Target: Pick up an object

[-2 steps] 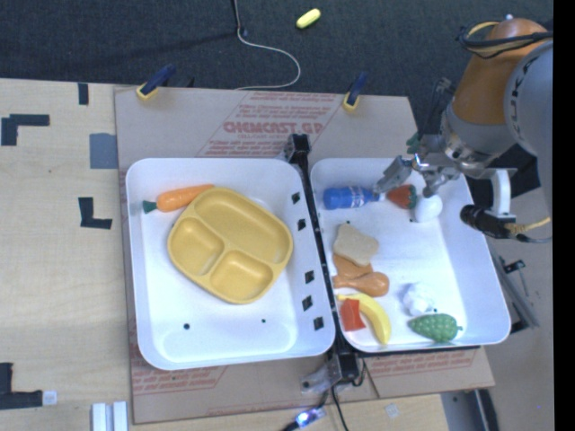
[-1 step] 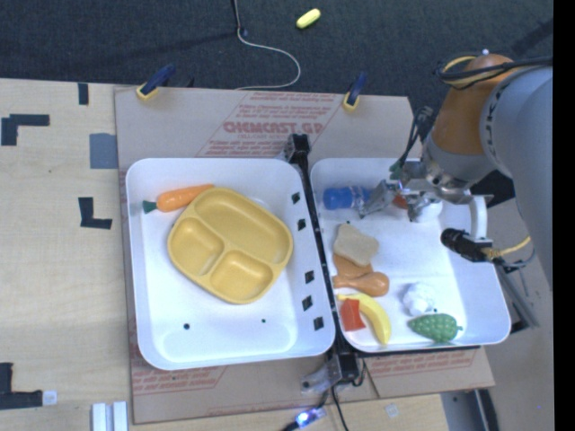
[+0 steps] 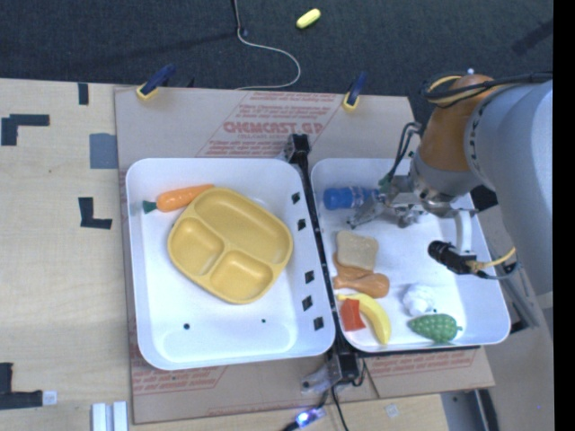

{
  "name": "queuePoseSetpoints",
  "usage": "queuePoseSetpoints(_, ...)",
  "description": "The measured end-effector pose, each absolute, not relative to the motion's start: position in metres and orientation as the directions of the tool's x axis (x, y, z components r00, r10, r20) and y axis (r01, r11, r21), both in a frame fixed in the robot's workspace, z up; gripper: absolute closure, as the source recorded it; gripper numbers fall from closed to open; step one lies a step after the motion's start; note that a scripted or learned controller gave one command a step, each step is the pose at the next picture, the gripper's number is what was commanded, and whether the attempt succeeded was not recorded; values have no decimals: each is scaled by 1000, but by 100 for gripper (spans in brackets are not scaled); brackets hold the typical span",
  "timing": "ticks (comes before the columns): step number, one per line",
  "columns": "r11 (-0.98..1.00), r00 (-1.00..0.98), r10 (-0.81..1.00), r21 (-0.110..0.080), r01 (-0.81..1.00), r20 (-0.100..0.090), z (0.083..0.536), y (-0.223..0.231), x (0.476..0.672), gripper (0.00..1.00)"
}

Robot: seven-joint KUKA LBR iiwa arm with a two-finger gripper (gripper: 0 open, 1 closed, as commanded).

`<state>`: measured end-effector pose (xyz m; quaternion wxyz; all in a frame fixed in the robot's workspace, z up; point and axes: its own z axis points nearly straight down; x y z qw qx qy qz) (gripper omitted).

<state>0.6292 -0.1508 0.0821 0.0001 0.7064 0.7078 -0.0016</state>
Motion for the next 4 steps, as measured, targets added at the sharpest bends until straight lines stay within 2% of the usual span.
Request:
queuePoseSetpoints(1,3,-3,1000,0,1000,-1,95,-150,630,100)
queuePoseSetpoints(3,3,-3,1000,5,1000,0,211,-133,636,100)
queuePoseSetpoints(4,2,-2,1000,1,1000,1,225,-132,636,100)
